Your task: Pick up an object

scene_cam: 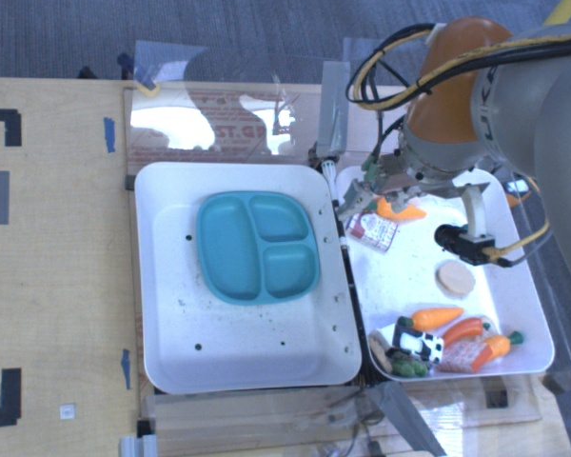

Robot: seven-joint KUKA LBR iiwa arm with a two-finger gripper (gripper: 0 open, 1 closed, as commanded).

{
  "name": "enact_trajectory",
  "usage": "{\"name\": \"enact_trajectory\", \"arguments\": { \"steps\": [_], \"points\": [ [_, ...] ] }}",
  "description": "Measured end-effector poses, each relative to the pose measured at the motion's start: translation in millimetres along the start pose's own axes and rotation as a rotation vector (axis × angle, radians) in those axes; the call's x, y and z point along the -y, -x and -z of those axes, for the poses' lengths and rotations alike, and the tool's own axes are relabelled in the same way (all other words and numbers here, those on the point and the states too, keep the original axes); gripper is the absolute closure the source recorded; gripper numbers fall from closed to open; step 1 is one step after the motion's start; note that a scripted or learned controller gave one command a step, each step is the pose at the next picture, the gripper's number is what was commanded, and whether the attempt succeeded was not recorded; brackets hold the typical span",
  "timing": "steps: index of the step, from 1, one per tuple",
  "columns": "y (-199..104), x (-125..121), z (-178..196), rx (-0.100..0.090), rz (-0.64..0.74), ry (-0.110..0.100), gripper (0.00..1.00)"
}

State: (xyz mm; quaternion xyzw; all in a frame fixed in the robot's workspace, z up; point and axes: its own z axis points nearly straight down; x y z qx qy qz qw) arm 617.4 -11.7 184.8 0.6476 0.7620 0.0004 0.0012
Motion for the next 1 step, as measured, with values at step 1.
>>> {"name": "enact_trajectory", "arguments": {
  "steps": [1],
  "points": [
    [76.9,-12.8,0.1,0.002,-0.055,-0.001,0.0]
  ]
}}
